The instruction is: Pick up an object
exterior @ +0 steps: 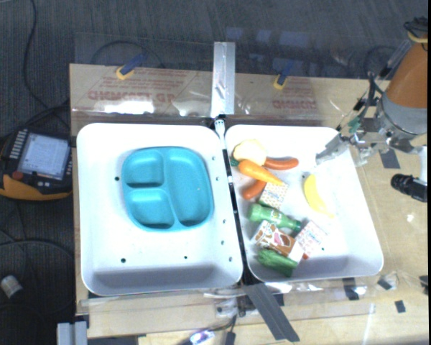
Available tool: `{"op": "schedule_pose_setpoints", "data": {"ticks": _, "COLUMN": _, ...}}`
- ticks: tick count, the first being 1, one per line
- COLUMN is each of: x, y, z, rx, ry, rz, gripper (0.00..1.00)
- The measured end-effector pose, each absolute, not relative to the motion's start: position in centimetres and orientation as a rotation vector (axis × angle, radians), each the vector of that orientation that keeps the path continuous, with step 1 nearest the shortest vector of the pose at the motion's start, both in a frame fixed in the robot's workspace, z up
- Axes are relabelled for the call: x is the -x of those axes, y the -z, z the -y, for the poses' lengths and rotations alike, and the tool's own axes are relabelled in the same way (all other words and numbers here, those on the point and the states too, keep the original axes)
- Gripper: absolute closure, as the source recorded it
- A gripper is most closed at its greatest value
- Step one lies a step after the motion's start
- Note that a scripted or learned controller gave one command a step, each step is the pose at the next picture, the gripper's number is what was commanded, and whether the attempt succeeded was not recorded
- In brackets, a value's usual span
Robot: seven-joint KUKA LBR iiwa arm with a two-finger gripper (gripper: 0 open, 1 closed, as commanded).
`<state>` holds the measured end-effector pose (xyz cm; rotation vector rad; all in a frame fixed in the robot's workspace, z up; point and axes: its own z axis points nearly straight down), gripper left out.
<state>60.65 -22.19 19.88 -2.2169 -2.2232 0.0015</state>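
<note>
Near the right side of the right bin lies a little yellow banana. It is toy food, so it is likely light and hard, made of smooth plastic. It will not squash or break, but it could slip out of a weak pinch. It lies on its own, with bare white floor on each side, and that makes it the easy one to get. The best place to take hold looks like its fat middle, with one finger on each long side. The ends are thin and curved, so a pinch there may slide off.

Left of the banana the other toys sit close to each other. An orange carrot lies next to a pale round piece and a red sausage. Below them are a small checked box, a green bottle, two small picture packs and a green veggie. These touch or nearly touch, so fingers may bump a neighbor.

Up at the top right corner of that bin is the gripper, near the banana but not touching it. It holds nothing that I can see. It is too small and blurry to tell how wide it is spread. The grey arm with its orange band comes in from the right.

Over in the left bin sits a blue tray with three parts.
</note>
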Motion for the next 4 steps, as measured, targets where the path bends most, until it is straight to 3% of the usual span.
{"op": "schedule_pose_setpoints", "data": {"ticks": 1, "x": -60.9, "y": -14.7, "z": 22.2, "rx": 2.341, "ry": 0.018, "rz": 2.127, "gripper": 0.00}}
{"op": "schedule_pose_setpoints", "data": {"ticks": 2, "x": -59.8, "y": -11.0, "z": 19.7, "rx": 2.444, "ry": -0.003, "rz": 1.969, "gripper": 0.00}}
{"op": "schedule_pose_setpoints", "data": {"ticks": 3, "x": -66.1, "y": -12.1, "z": 13.9, "rx": 2.689, "ry": -0.008, "rz": 1.628, "gripper": 0.00}}
{"op": "schedule_pose_setpoints", "data": {"ticks": 4, "x": -66.3, "y": -9.0, "z": 12.0, "rx": 2.830, "ry": -0.044, "rz": 1.341, "gripper": 0.00}}
